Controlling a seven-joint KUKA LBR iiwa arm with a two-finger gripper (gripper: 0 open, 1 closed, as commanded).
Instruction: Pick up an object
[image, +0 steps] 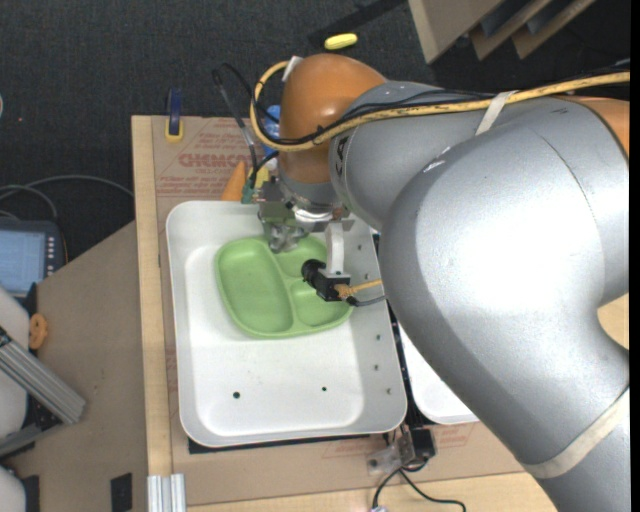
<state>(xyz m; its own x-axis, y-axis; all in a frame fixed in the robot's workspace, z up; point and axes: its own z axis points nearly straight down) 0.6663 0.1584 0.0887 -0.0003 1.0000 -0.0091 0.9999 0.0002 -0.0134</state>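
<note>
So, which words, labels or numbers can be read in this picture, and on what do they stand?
"CHEMC...": red print on the cardboard sheet behind the left bin; the arm cuts off the rest.
A smaller red line beneath it is too blurred to read.

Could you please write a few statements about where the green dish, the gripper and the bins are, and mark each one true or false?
1. The green dish lies in the left bin. True.
2. The green dish is one undivided bowl. False: a ridge splits it into compartments.
3. The gripper is at the dish's far rim. True.
4. The arm reaches in from the view's left. False: it comes from the right, over the right bin.
5. The near part of the left bin is piled with objects. False: the white floor shows there, with two small dark dots.
</note>
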